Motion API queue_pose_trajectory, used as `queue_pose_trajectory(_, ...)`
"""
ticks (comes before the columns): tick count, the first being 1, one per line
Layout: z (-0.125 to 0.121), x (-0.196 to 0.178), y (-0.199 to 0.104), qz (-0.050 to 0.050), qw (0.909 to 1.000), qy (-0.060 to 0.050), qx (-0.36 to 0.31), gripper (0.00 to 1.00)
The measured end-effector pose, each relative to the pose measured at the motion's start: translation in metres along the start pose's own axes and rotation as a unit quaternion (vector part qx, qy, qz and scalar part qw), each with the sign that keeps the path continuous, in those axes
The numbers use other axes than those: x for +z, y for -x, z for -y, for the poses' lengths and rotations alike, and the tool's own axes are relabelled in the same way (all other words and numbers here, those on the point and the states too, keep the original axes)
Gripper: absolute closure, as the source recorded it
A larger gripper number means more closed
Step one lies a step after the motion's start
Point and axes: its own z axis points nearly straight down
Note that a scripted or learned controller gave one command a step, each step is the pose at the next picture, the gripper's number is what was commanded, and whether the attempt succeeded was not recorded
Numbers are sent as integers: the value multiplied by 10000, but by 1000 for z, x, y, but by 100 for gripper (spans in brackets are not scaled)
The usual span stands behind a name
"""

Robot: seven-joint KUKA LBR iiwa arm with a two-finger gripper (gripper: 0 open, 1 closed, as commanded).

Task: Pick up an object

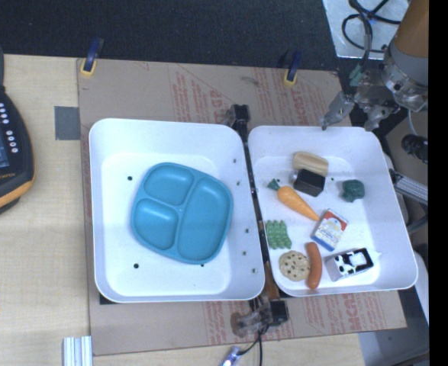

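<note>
above right bin's far edge, hand open, empty

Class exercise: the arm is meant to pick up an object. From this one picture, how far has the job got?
Done: nothing yet. The carrot, cookie and sausage all lie in the right bin.
In hand: the end effector hangs open above that bin's far rim, holding nothing.
Left: choosing an item, descending, closing and lifting. The blue plate sits untouched in the left bin.
</note>
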Motion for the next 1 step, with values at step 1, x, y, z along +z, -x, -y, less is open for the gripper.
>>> queue_pose_trajectory(1,66,93,14,2,10000,-8,-2,0)
